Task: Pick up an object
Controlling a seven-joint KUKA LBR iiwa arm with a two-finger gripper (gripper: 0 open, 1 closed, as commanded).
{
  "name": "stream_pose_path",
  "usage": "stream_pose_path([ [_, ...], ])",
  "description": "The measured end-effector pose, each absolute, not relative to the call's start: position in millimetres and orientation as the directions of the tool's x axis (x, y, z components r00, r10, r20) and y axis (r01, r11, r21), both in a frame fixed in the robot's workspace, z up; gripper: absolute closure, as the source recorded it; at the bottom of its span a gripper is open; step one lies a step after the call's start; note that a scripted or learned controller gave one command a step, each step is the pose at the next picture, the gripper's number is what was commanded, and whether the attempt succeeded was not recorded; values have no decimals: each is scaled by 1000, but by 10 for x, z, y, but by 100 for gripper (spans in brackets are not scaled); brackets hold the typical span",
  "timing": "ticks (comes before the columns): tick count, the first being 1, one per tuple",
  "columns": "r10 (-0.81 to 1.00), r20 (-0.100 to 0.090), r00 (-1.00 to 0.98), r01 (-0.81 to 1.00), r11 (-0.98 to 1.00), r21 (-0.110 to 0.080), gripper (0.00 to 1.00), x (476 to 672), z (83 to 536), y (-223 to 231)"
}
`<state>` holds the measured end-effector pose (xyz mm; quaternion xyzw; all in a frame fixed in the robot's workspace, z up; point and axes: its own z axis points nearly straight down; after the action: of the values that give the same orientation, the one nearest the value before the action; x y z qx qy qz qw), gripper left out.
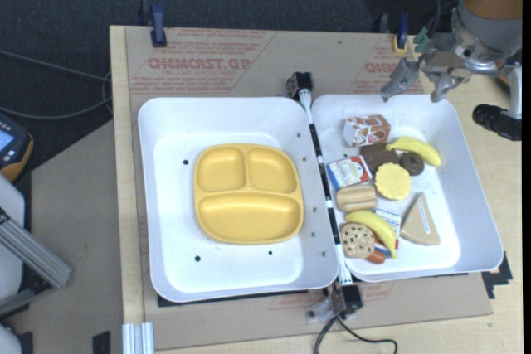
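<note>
While above the right bin [469, 178], hand [420, 84] wide, fingers spread, nothing between.

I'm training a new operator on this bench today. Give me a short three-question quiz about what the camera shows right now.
1. True or false: the yellow divided plate lies in the left bin.
2. How many bananas lie in the right bin?
3. The tool is: A) between the food items, B) above the right bin's far edge with open fingers, C) over the plate.

Key: 1 true; 2 two, one far, one near; 3 B.
</note>
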<state>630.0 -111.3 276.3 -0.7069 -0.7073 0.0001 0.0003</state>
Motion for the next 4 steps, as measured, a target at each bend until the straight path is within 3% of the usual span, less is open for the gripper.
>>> stream_pose_path([
  [1,1000,2,1,1000,-1,-12,0,6143,1624,-1104],
  [2,1000,0,1,1000,-1,3,0,6466,990,-1162],
  [3,1000,8,4,1000,-4,-11,0,6496,889,-1788],
  [4,1000,28,-1,1000,1,-31,0,6656,897,-1978],
])
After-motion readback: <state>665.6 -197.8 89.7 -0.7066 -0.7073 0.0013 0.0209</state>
